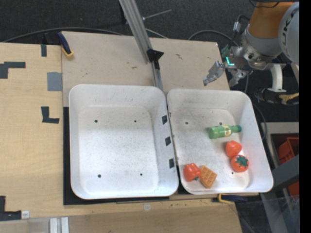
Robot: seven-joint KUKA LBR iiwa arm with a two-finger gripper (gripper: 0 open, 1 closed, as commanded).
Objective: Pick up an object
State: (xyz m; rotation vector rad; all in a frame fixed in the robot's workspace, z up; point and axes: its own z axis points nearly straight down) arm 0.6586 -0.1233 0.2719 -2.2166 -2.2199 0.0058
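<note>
My gripper (222,77) hangs above the far rim of the right bin (252,108), near its back right corner, with its fingers spread and nothing between them. Down in that bin lie a green bottle (224,130), a red-orange pepper (233,148), a tomato with a green top (239,163), a small red pepper (191,171) and a tan waffle piece (208,176). All of them rest well below and in front of the gripper.
The left bin (116,140) sits beside the right one, sharing a middle rim with black clips (167,141). A slanted metal rail (138,25) crosses the back of the bench. A yellow-and-blue tool (65,45) lies at the back left.
</note>
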